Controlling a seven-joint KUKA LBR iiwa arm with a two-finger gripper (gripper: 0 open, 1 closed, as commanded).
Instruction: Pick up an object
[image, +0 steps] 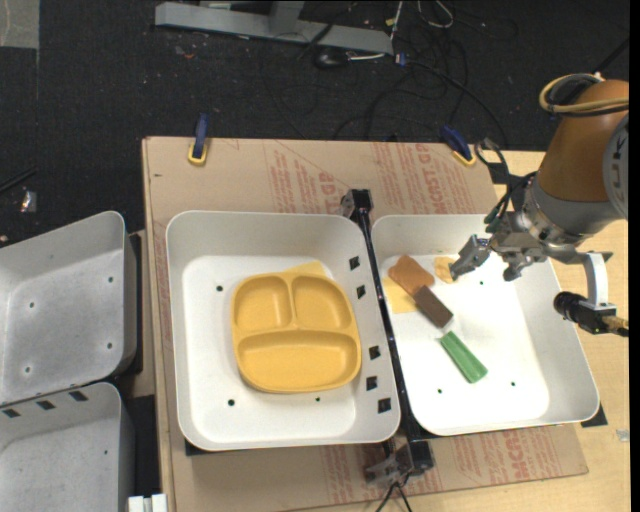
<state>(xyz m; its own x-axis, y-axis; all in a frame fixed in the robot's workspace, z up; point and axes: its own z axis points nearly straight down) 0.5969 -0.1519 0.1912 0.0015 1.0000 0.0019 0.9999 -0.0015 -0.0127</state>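
The gripper (478, 256) is poised above the right bin (520, 400), fingers spread, nothing held. The approach step is judged in hand; a descent onto the brown block (420, 290) is called for.

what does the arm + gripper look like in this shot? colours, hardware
The arm has an orange rounded segment above a grey wrist section. The gripper is grey metal with dark fingers on a boxy, mechanical-looking head. A white bracket with a black fitting sits just below the wrist.

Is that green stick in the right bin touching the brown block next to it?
Apart. The camera view shows a sliver of white bin floor between the green stick and the brown block.
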